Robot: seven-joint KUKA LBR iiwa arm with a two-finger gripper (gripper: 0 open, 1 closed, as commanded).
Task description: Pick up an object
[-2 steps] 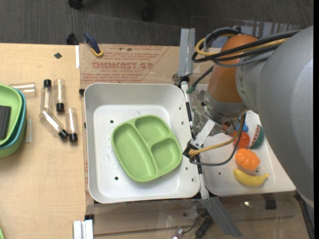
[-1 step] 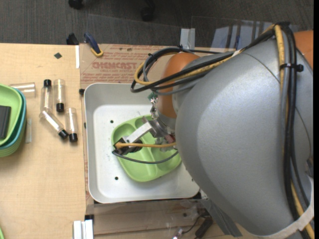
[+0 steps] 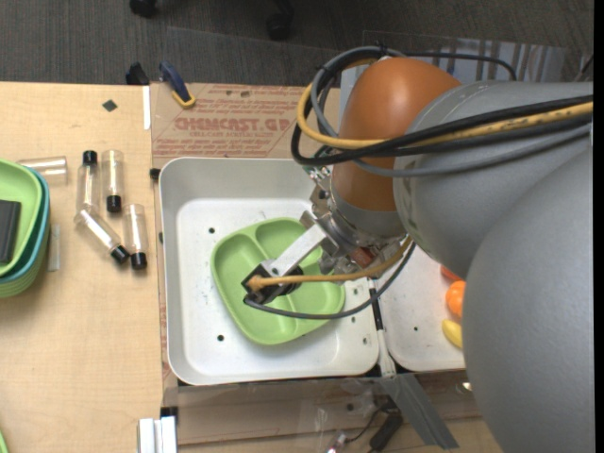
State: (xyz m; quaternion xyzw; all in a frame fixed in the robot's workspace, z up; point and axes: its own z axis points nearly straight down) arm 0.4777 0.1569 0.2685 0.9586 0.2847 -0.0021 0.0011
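Observation:
A green divided plate point(image 3: 247, 253) lies in the left white bin point(image 3: 189, 206), a little right of its middle. My gripper point(image 3: 332, 256) hangs low over the plate's right half, under the orange wrist band, and the arm's bulk hides most of it. Whether it touches the plate cannot be made out. An orange object point(image 3: 456, 297) and a yellow one point(image 3: 453, 332) lie in the right bin point(image 3: 415, 333), at the edge of the arm's grey body.
The arm covers most of the right bin. Several small vials point(image 3: 111, 210) lie on the wooden bench left of the bins, with stacked green trays point(image 3: 21, 229) at the far left. Brown cardboard point(image 3: 231, 121) lies behind the left bin.

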